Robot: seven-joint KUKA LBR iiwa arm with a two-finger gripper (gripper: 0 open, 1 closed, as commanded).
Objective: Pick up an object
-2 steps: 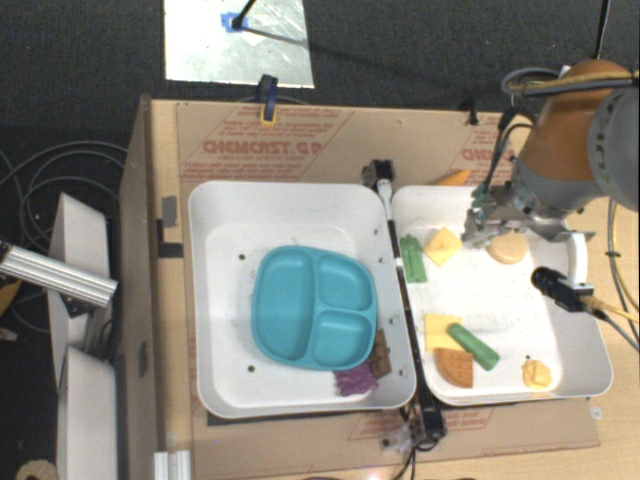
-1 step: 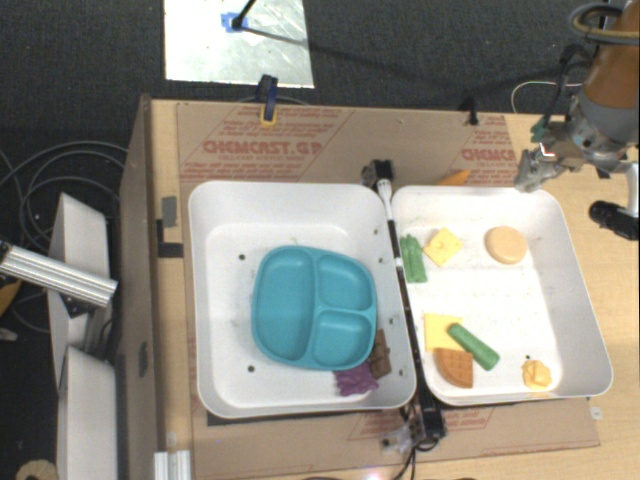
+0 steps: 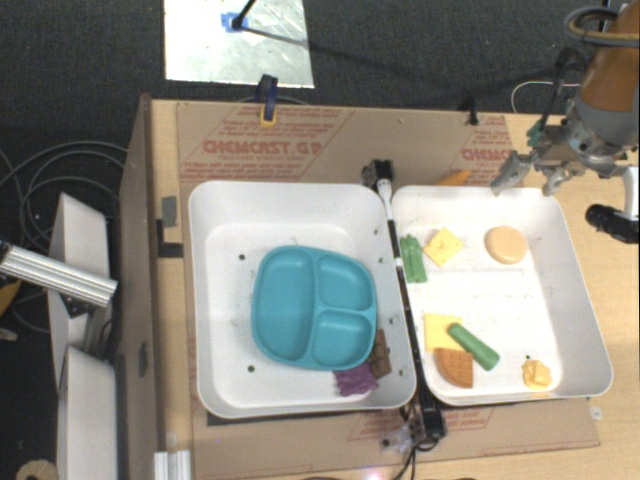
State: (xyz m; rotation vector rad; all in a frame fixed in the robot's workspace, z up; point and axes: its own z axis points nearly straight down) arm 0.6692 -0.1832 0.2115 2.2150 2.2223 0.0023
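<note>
My gripper (image 3: 524,178) hangs over the far rim of the right bin (image 3: 580,298), near its top right corner, open with nothing between its fingers. Below it in that bin lie a tan round bun (image 3: 506,245), a yellow cheese wedge (image 3: 443,247) and a green stick (image 3: 413,259) against the left wall. Nearer the front are a yellow slab (image 3: 436,327), a green pickle (image 3: 473,347) across it, an orange waffle piece (image 3: 454,368) and a small yellow lump (image 3: 537,372). The bun is the closest item to the gripper.
The left bin (image 3: 225,268) holds a teal divided plate (image 3: 315,307), with a purple piece (image 3: 352,379) and a brown piece (image 3: 381,356) at its front right. A small orange thing (image 3: 455,177) lies on the cardboard behind the right bin. Cables trail near the arm (image 3: 603,88).
</note>
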